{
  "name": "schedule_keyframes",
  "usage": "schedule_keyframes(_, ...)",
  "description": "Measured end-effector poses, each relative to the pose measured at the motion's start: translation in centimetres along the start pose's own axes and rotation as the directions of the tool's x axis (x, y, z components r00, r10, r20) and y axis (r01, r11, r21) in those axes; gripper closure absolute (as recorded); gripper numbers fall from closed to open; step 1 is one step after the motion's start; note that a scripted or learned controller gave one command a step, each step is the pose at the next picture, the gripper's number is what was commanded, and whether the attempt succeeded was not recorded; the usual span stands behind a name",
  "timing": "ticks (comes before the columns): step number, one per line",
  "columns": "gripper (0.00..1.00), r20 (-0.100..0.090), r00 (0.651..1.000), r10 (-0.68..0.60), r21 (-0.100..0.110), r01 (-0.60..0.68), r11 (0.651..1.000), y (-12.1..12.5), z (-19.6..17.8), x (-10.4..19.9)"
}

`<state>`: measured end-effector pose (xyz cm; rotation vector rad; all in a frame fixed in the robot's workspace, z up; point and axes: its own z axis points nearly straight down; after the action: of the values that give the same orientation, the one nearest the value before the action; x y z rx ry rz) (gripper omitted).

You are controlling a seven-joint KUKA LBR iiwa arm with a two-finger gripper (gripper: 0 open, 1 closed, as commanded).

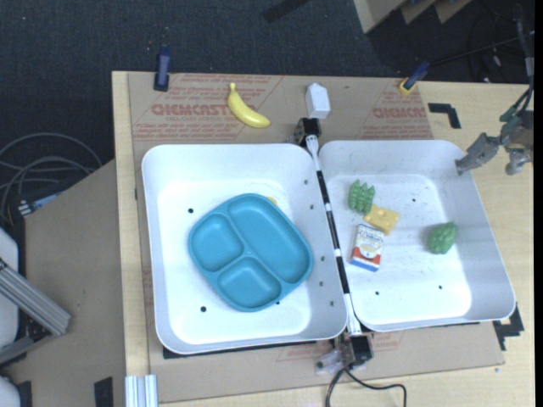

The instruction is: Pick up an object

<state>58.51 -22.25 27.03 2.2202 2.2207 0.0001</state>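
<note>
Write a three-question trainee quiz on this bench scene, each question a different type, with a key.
1. True or false: the blue divided tray lies in the left bin.
2. Multiple choice: where is the yellow banana? A) in the right bin; B) on the cardboard outside both bins; C) on the blue tray.
3. Fill in: in the right bin, the small carton lies just below a ______ block.

Key
1. True.
2. B. It rests above the left bin's top edge.
3. Yellow. Two green items, one near the divider and one farther right, share that bin, and the gripper is at its upper right corner.
</note>
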Motion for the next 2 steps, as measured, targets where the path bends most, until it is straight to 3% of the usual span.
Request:
schedule_keyframes(1, 0.0, -0.003, 1.0, -0.001, 0.003, 0.001, 1.0, 1.6, 11.3, 9.1)
schedule_keyframes(2, 0.0, -0.002, 1.0, -0.001, 0.003, 0.001, 1.0, -0.4, 18.6, 12.4)
